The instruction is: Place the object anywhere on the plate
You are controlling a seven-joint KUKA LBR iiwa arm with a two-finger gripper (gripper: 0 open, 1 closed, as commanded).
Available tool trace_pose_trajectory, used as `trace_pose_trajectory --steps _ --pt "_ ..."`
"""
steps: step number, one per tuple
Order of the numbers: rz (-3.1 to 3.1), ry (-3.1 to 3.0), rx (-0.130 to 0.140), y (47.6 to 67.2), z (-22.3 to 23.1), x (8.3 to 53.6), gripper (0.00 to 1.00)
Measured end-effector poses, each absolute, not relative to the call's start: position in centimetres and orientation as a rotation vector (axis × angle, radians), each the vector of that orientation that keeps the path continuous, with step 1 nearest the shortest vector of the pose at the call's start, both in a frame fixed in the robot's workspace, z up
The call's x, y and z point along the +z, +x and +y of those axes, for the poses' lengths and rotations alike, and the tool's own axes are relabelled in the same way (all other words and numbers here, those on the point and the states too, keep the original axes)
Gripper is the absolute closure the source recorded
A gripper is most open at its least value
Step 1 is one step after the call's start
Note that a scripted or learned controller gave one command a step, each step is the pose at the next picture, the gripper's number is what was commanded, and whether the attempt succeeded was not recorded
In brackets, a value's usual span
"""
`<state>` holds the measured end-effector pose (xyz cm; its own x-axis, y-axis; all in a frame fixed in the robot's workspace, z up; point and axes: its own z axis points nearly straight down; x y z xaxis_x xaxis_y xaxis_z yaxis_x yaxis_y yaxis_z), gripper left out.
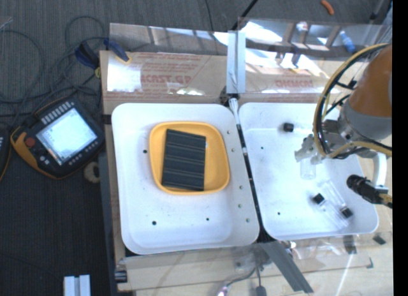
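ribbed matt black object [184, 159], glossy yellow plate [218, 164]

We see the arm [376, 97] cut off at the right edge, and its gripper [310, 161] blurs against the white bin [287, 218]

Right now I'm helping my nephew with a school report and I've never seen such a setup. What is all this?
A single camera looks down at a slant on a bench with two shallow white bins. The left bin holds a yellow plate, and a dark ribbed slab lies flat on it. At the right, a grey robot arm with an orange band reaches over the right bin; its clear gripper is too faint to tell whether it holds anything. Small black pieces lie in that bin. The screen device on the floor is likely the arm's handheld controller.
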<state>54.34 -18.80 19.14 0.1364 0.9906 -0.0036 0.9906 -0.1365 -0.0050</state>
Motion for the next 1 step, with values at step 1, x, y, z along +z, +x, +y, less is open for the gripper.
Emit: trace_pose_trajectory --steps 1 --pt "-2.063 -2.367 0.009 54.34 -18.80 19.15 0.00"
